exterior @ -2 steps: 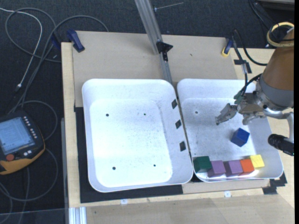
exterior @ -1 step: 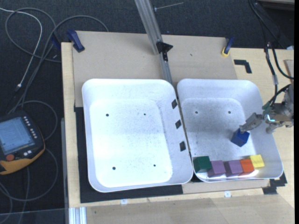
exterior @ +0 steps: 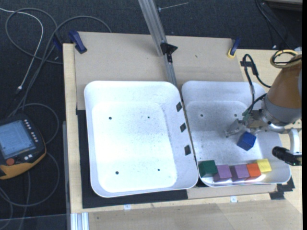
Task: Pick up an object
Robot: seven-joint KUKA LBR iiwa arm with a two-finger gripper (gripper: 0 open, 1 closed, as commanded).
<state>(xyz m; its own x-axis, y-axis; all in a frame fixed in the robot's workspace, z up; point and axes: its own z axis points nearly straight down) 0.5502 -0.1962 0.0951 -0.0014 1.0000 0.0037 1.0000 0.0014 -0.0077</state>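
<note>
Jaws (exterior: 240, 130) spread above blue cube (exterior: 246, 141), rt bin (exterior: 211, 95); no legible writing.

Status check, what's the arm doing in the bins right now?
Gripper low in the right bin, beside the blue cube. Cube loose, no grasp seen. Green, purple, orange, yellow blocks lined along the near wall, clear of it.

I've got the arm (exterior: 287, 91) here: broad orange band, grey collar beneath it, a black cable (exterior: 249, 73) looping off it, pale metal gripper (exterior: 238, 128) at the tip.
</note>
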